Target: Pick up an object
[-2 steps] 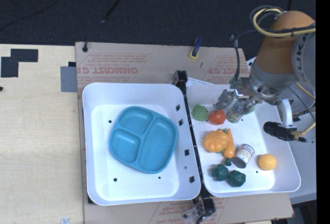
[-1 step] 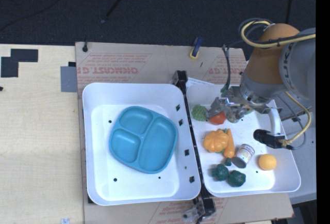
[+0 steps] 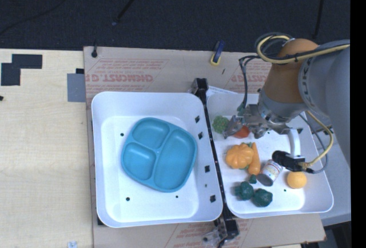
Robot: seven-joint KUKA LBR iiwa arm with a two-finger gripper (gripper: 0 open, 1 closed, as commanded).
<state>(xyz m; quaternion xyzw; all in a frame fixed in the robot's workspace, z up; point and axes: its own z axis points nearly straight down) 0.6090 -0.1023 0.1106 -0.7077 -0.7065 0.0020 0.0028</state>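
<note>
While lowered into the far left part of the right bin point(image 3: 303, 201), gripper point(image 3: 245, 127) set almost straight above a small red thing point(image 3: 243, 132); impossible to tell from this slant whether open or closed. Red thing partly covered by the gripper, so no grasp to be claimed. Probable reason for the pose: vertical approach from above, arm entering from the right, to reach one item in a crowded bin without sweeping the rest.

Likely target, judged from position alone: the red thing, far from the bin's near rim and close to its left wall.

Neighbours and obstructions: green broccoli-like piece point(image 3: 219, 124) just left of the red thing, near enough to be nudged. Orange pumpkin-shaped toy point(image 3: 239, 155) just on the near side, touching a carrot-like orange piece point(image 3: 254, 162) at its right. Small can point(image 3: 269, 171) tilted beside the carrot-like piece. Yellow-orange ball point(image 3: 296, 179) farther right. Two dark green pieces point(image 3: 245, 190) along the near side.

Left bin point(image 3: 108, 127) with a blue divided plate point(image 3: 159, 154), well apart and of no hindrance. Both bins on the table point(image 3: 40, 144).
</note>
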